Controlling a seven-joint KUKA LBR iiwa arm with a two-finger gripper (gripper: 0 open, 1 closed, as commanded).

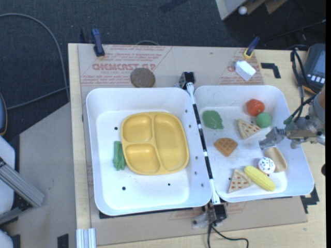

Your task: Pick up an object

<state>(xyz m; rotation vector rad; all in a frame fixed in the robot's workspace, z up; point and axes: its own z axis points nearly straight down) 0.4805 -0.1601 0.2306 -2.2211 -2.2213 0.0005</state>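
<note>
Reaching in from the right edge of the frame, the tool (pixel 273 138) hovers over the right bin (pixel 300 185), fingers apart, clamping nothing. Just below it lie a hot dog (pixel 277 159), a white dotted ball (pixel 266 165) and a corn cob (pixel 259 177). A yellow divided plate (pixel 154 142) sits in the left bin (pixel 101 180).

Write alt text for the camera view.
A grey gripper hovers over the right bin, which holds toy foods including a tomato, corn and waffle. The left bin holds a yellow divided plate.
</note>
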